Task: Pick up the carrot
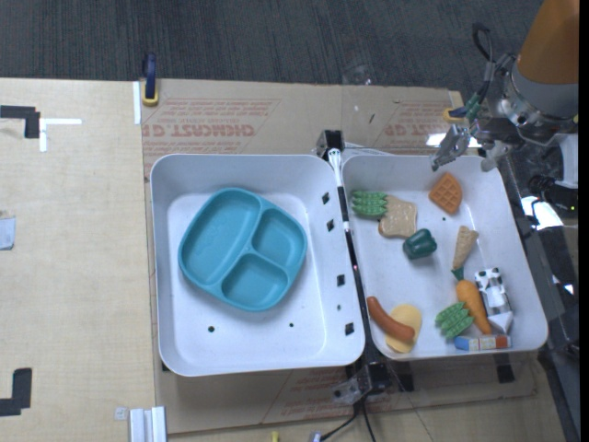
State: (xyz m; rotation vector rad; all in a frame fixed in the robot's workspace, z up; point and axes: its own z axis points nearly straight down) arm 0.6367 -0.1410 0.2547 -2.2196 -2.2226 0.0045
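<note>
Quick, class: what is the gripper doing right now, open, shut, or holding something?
Gripper: cannot be told; it hangs over the right bin's far edge, apart from the carrot.

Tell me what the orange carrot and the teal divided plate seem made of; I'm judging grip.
The orange carrot with a green top looks like moulded toy plastic: uniform colour, smooth. The teal three-compartment plate looks like matte hard plastic, with soft, even shading. Neither material is certain from this view.

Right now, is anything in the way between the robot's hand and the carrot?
Nothing visible blocks it from above. The end effector sits over the right bin's far rim; the carrot lies near the front. It is crowded, though: a small white toy on one side, a green leafy toy on the other.
</note>
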